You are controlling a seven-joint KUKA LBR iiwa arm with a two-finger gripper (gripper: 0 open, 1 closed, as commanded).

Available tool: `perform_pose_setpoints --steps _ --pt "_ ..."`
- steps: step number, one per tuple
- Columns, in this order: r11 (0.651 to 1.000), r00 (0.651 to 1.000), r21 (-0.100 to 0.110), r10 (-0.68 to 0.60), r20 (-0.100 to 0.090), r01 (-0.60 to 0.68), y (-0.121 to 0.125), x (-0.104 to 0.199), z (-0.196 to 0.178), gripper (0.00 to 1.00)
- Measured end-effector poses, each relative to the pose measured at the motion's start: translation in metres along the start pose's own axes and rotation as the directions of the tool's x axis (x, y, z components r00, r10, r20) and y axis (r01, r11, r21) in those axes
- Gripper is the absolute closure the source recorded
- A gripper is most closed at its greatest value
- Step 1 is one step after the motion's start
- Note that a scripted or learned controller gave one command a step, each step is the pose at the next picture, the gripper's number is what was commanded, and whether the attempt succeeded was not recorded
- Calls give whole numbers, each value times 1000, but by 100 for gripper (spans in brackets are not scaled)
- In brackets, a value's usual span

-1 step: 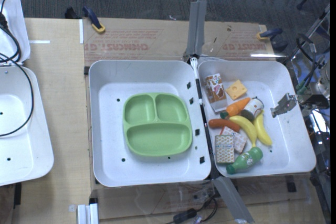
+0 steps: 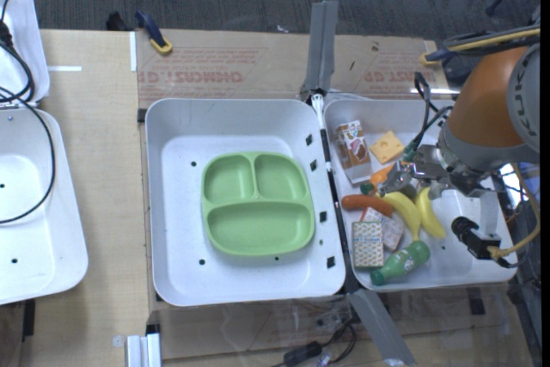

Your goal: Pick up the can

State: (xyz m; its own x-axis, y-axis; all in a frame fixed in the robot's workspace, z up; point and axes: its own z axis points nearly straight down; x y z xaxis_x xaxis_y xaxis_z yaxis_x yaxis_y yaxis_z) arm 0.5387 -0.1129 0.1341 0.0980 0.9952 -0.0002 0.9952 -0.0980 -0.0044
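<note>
- Reads as the approach step: two-finger gripper (image 2: 411, 174) on the grey arm with the orange band (image 2: 490, 103) hangs over the middle of the right-hand shallow white bin (image 2: 455, 266), above the clutter and with nothing visibly lifted.
- Cannot tell whether the grip is released or clenched; too dark and tangled with cables at the wrist.
- Takes the small cylindrical can with the brown, red and white label (image 2: 351, 143) to be the target, though the label is too small to read.
- Lies in the far left part of the right bin, just beside the wall shared with the left bin, next to a yellow block (image 2: 386, 147) and apart from the gripper.
- Appears to lie on its side, long axis running from the far edge toward the near edge, roughly parallel to that shared wall, with a slight tilt.
- Cannot tell which end is the top.
- Calls next for a shift toward the far left of the bin, then a descent with the closing direction set across the can's short width.
- Leaves little room on the wall side, so probably needs careful centring.
- Keeps clear, ideally, of the two yellow bananas (image 2: 414, 212), the orange carrot (image 2: 364, 204) and the green bottle (image 2: 400, 263) nearer the front.
- Holds a green divided plate (image 2: 258, 204) in the left white bin (image 2: 163, 185), which plays no part in this step.
</note>
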Motion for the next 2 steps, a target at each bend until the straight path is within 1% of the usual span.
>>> perform_pose_setpoints --steps 1,2 --pt "997 997 -4 -81 2 81 11 -58 -84 0" --pt "996 996 -4 -87 1 87 37 -62 42 0"
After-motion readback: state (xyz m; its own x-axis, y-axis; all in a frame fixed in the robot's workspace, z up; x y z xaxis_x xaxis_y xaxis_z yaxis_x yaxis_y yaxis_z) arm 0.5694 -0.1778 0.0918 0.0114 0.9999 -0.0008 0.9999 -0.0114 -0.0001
